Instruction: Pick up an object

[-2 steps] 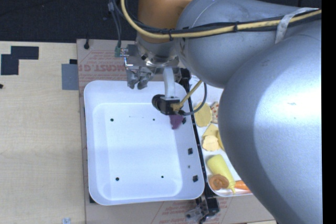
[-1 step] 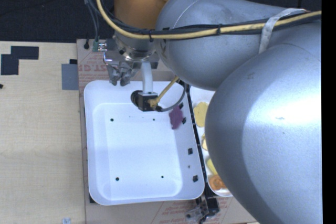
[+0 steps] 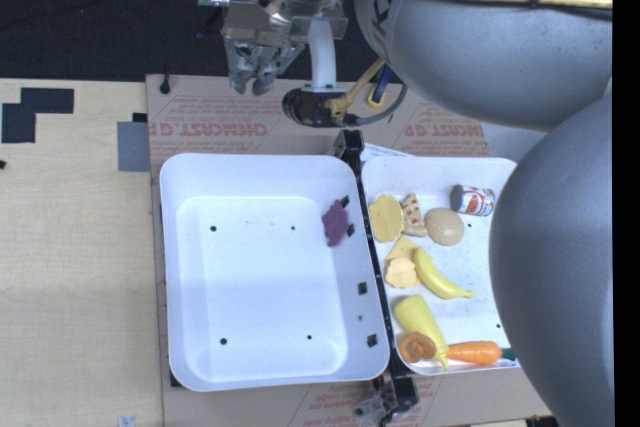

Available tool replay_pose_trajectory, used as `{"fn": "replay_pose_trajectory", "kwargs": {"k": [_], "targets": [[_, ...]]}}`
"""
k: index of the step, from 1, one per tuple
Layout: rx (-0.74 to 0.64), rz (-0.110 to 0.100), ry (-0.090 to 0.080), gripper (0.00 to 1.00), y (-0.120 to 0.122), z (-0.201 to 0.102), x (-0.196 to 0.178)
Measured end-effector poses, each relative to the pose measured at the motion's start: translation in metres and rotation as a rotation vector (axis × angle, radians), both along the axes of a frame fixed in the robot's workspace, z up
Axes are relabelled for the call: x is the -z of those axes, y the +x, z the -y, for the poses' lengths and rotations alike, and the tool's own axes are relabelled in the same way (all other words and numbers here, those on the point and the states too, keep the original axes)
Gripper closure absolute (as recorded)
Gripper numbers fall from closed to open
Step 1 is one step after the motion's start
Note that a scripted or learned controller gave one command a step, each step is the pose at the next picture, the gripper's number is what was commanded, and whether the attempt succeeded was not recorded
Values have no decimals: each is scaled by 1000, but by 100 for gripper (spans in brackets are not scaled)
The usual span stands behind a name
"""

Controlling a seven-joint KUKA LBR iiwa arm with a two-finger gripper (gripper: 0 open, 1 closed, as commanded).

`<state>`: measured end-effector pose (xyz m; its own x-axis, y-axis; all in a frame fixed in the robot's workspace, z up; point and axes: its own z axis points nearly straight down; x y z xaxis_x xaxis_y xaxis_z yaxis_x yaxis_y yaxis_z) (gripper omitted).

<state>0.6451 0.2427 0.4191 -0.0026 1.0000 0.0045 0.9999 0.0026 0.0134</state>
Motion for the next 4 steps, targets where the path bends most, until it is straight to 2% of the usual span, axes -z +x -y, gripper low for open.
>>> {"fn": "replay_pose_trajectory", "kwargs": {"k": [1, 4], "targets": [[-4, -19, -7, 100, -2, -2, 24], [-8, -19, -7, 100, -2, -2, 58]]}}
